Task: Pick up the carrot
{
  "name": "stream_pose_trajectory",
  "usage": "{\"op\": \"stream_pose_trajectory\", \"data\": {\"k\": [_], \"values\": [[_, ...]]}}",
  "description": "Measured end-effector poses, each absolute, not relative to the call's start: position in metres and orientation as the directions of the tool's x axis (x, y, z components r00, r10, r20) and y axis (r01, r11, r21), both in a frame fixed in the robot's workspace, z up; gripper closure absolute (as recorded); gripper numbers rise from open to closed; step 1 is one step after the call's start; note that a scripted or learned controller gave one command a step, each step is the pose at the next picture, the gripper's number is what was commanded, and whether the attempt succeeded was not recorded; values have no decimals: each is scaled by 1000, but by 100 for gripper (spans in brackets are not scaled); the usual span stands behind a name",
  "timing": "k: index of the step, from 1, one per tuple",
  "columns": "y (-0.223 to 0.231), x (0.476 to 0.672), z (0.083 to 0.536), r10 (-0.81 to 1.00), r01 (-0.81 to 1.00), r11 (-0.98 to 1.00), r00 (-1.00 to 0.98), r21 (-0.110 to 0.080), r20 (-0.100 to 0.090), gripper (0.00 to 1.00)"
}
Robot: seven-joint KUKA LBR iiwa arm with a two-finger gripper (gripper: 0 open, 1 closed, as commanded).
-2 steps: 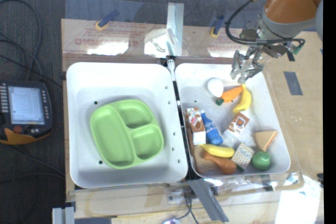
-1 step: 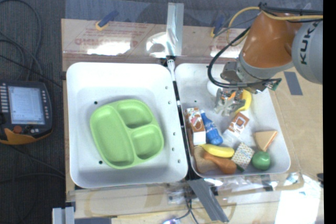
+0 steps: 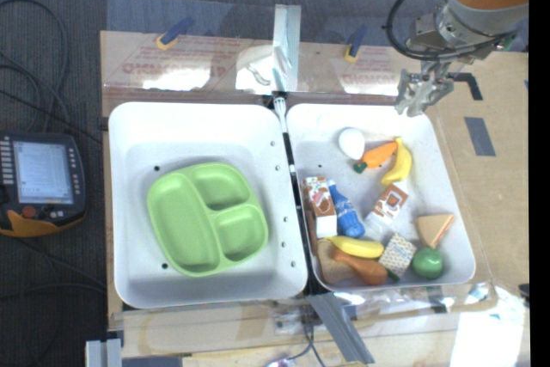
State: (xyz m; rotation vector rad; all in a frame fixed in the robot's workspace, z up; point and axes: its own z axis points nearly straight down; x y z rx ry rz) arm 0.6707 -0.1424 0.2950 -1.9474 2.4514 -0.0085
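One fixed camera above the bench (image 3: 498, 211), slanting down on both bins (image 3: 129, 211).

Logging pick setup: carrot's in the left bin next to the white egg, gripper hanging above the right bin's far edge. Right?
One thing is off: the carrot lies in the right bin, not the left, which holds the green plate. The camera view shows it. It is next to the white egg, and the gripper is above that bin's far edge.

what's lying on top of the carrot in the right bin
Nothing lies on the carrot. A white egg touches its left end, a banana its right side. Its underside is hidden.
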Motion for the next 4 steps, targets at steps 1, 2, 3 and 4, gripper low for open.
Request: {"op": "stream_pose_trajectory", "data": {"k": [1, 2, 3, 4], "values": [[-157, 659, 291, -1000, -1000, -16, 16, -2, -5, 100], [-176, 657, 369, -999, -999, -40, 40, -10, -1, 100], [-206, 670, 361, -996, -996, -84, 84, -4, -5, 100], [-214, 670, 382, -984, -984, -180, 180, -5, -3, 100]]}}
